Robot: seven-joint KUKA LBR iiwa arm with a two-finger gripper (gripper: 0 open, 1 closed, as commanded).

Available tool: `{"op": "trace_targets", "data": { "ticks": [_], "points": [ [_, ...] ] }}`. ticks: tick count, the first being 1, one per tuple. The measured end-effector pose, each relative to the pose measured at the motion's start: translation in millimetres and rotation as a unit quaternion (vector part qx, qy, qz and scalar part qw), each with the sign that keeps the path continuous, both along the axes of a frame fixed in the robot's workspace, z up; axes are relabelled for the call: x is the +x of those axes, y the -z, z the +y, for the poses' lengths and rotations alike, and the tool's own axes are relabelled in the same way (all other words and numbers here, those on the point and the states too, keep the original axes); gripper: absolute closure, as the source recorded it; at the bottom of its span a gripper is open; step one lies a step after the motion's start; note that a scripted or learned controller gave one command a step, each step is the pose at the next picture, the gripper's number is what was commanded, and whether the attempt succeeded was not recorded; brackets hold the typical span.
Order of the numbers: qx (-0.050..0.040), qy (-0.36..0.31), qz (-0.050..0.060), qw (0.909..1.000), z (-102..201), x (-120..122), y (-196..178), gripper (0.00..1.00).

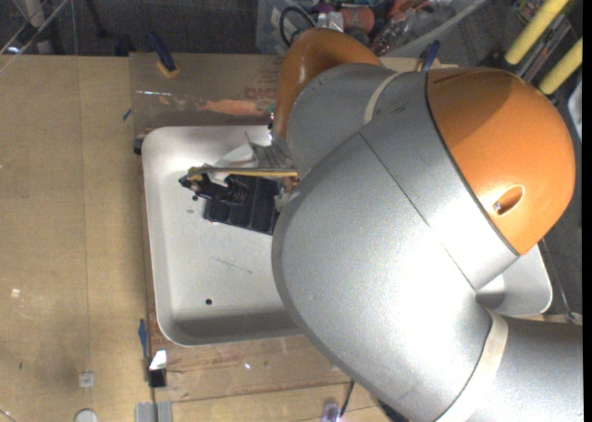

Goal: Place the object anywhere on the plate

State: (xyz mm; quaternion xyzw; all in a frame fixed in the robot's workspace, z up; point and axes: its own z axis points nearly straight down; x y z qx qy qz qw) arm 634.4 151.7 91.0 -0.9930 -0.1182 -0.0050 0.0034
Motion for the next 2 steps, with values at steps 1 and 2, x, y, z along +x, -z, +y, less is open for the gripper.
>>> {"op": "trace_targets", "data": {
  "ticks": [1, 2],
  "points": [
    [-0.0002, 0.017, 0.003, 0.9999, 43, -95, 1, 1.0],
    [-0.0009, 0.004, -0.001, 1.0, 70, -151, 0, 1.0]
  ]
}}
